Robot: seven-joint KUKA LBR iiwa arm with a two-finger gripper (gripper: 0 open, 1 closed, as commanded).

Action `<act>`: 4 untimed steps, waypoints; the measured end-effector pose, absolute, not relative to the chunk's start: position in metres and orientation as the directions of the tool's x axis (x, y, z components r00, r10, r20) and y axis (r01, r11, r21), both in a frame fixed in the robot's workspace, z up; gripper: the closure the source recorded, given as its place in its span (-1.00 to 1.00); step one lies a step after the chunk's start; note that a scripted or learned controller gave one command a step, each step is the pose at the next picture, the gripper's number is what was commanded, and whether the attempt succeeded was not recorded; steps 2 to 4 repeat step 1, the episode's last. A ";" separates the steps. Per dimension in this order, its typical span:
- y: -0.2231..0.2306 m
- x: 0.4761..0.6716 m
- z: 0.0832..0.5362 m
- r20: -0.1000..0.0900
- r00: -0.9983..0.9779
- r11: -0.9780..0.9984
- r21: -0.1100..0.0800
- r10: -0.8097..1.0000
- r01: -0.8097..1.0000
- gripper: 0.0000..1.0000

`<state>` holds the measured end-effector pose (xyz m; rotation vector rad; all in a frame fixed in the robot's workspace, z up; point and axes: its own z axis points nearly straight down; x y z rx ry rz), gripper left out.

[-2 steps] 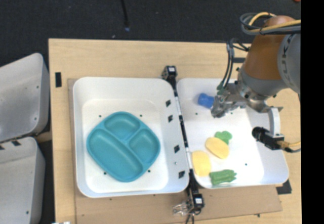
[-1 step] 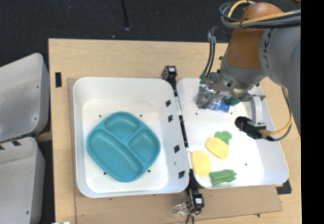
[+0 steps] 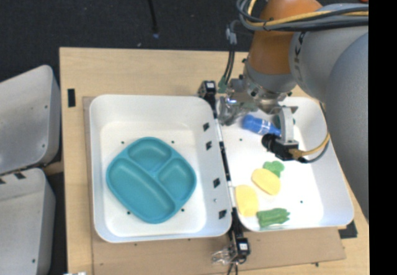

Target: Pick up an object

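Hovering low over the far end of the right bin (image 3: 335,193), the gripper (image 3: 254,109) was mostly hidden under the orange wrist, so I cannot tell its state or whether it had hold of anything. A blue object (image 3: 255,124) lay just at its 4 o'clock, very near, and seemed the likely target. I judge the step was the approach, with no grasp visible yet; the next move would call for lowering straight onto that blue piece and closing on it.

Further out, toward 5 o'clock, lay one yellow toy with a green top (image 3: 268,178), one plain yellow piece (image 3: 246,199) and one green piece (image 3: 273,217): four small objects in that bin. At 8 o'clock, the left bin (image 3: 99,143) held one teal divided plate (image 3: 151,178). There were two bins.
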<state>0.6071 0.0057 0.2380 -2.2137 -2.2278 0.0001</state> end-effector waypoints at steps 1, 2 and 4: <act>0.062 0.619 0.238 -0.001 -0.004 0.004 -0.001 1.000 1.000 1.00; 0.062 0.619 0.238 -0.001 -0.004 0.004 -0.001 1.000 1.000 1.00; 0.062 0.619 0.238 -0.001 -0.004 0.004 -0.001 1.000 1.000 1.00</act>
